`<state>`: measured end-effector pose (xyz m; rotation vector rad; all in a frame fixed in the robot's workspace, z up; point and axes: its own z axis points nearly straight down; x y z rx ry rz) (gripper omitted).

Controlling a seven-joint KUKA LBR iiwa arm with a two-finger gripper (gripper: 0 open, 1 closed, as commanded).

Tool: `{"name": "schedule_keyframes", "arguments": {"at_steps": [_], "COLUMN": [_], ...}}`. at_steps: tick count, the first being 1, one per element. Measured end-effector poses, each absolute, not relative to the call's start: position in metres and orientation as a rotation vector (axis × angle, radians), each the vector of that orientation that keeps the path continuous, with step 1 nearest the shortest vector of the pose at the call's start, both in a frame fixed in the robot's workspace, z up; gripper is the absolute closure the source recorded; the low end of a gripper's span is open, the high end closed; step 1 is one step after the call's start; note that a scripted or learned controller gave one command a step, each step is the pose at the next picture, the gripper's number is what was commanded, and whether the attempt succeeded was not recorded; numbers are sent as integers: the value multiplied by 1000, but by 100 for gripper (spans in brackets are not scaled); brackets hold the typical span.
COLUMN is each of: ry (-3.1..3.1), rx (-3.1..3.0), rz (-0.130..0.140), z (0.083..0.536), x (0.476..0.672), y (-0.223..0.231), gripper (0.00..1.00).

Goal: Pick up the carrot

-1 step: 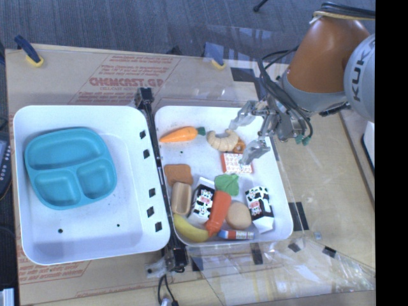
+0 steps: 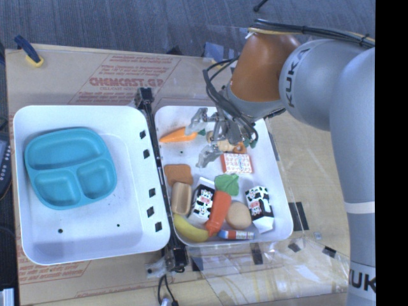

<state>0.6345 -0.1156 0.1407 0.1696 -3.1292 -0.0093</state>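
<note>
Hovering over the upper part of the right shallow white bin [image 2: 280, 190]: metal two-finger claw [image 2: 207, 136], fingers spread wide, nothing between them. Lying just left of the claw, near the bin's upper left corner: small orange carrot [image 2: 177, 134], tip pointing left. Lower in the same bin: larger orange carrot with green top [image 2: 218, 208], yellow banana [image 2: 189, 229], two black-and-white cartons [image 2: 259, 208]. In the left white bin [image 2: 25, 241]: blue three-compartment plastic tray [image 2: 69, 166].
</note>
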Motion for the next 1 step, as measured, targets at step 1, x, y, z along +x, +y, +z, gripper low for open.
{"name": "schedule_keyframes", "arguments": {"at_steps": [1], "ry": [-3139], "rx": [-135], "rz": [-1], "z": [92], "x": [658], "y": [-100], "gripper": [0]}}
